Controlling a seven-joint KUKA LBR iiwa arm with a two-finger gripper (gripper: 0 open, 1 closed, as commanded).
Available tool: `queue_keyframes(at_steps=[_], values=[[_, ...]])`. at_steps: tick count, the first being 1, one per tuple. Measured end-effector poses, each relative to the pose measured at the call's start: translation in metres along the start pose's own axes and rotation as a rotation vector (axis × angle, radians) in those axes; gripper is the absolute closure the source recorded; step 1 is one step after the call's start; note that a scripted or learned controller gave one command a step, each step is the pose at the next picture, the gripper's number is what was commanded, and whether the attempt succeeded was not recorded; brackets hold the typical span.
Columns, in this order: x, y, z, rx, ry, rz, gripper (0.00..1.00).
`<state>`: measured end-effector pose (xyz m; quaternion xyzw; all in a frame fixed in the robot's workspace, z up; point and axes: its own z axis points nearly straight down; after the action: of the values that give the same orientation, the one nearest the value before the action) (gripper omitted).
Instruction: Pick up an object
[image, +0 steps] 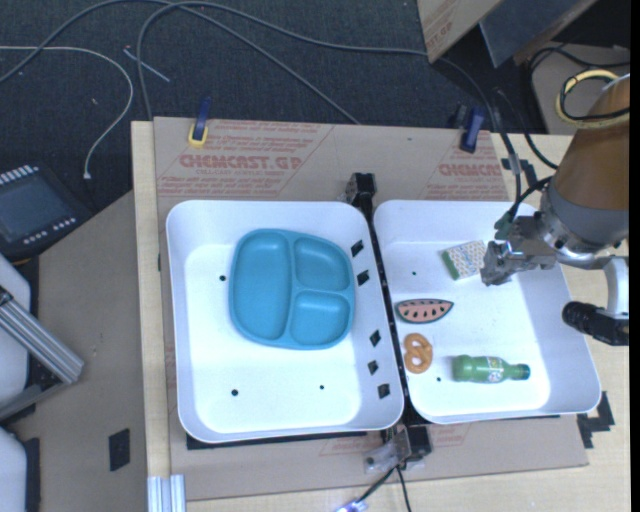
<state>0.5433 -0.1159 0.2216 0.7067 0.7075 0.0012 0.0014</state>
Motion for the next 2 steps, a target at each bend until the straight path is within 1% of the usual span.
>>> queue_keyframes(at_steps=[1,2], values=[[0.051,0.01,0.006,0.004,0.003,-0.005,1.0],[0.107,0.01,-0.007,0.002,0.003,-0.006,1.0]])
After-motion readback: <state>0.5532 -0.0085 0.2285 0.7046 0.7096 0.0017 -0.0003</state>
